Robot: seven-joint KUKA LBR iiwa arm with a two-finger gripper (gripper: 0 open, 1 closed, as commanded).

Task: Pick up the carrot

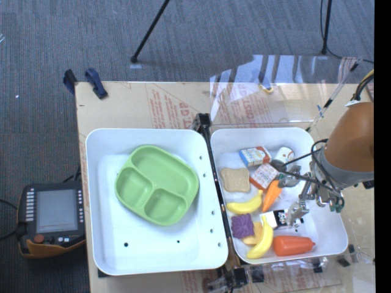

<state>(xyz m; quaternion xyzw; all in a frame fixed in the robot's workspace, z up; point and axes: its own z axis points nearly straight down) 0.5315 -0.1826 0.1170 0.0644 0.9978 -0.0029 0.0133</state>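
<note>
The carrot [272, 195] is a short orange piece lying at a slant in the middle of the right bin [333, 224], between a yellow banana [244, 206] and the arm's wrist. My gripper [298, 212] hangs low over the bin, a little right of and below the carrot, above a small black-and-white item [282, 218]. I see nothing held in it, and the carrot lies apart from it.
Also in the right bin are a bread slice [235, 179], a blue carton [253, 156], a red-and-white box [264, 176], a white can [285, 155], purple grapes [242, 226], a second banana [264, 239] and an orange-red piece [293, 245]. The left bin [104, 237] holds a green divided plate [157, 185].
</note>
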